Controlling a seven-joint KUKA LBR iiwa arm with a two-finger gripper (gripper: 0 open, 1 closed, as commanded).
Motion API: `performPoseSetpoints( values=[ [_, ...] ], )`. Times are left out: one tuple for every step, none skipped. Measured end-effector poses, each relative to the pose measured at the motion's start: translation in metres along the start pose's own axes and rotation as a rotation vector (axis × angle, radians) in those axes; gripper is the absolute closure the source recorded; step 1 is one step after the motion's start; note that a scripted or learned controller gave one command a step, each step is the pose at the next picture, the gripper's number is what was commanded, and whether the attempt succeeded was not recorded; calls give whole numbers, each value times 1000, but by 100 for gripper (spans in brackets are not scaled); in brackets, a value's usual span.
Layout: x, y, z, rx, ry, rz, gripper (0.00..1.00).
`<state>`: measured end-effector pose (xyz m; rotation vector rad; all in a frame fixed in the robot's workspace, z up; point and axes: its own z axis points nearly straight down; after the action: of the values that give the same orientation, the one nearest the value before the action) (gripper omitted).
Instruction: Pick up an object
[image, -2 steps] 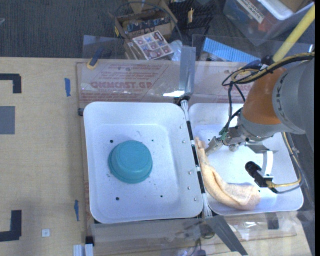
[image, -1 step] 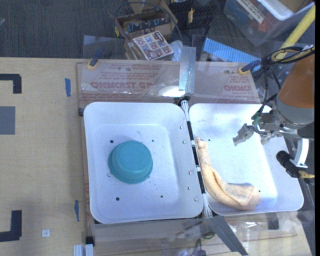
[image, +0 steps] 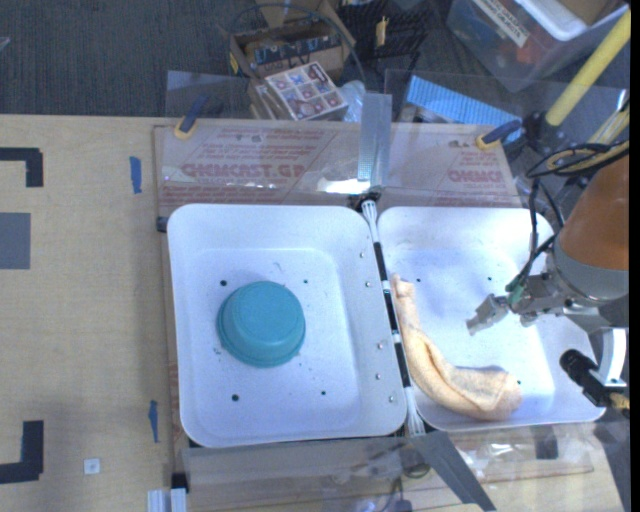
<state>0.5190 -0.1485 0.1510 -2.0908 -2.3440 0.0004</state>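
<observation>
The wooden surface (image: 80, 330) spreads wide to the left of the bins, bare apart from a few black and blue marks. On it sit two shallow white bins side by side, their inner rims meeting along a narrow seam. The left bin (image: 200, 240) holds a teal bowl (image: 261, 322) turned upside down, a little left of the middle, with white floor open all around it and its nearest wall well apart. The right bin (image: 450, 240) is where I am working; my arm (image: 600, 235) comes in over its right edge, grey with the orange band above the wrist. A tan cloth (image: 450, 375) lies in a long curve there, starting against the left wall by the seam and running down to the front wall, so those two edges are crowded. The back half of this bin is open floor. My gripper (image: 492, 313) hangs over the middle of the bin, above and to the right of the cloth and apart from it, with nothing between its fingers; whether they are spread or closed I cannot tell.
</observation>
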Motion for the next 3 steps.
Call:
performPoseSetpoints(
  values=[
    [-6,-41,33,0,1,-185,0],
    [-9,-26,62,-5,-1,-121,0],
    [47,23,62,-12,-4,-167,0]
  ],
)
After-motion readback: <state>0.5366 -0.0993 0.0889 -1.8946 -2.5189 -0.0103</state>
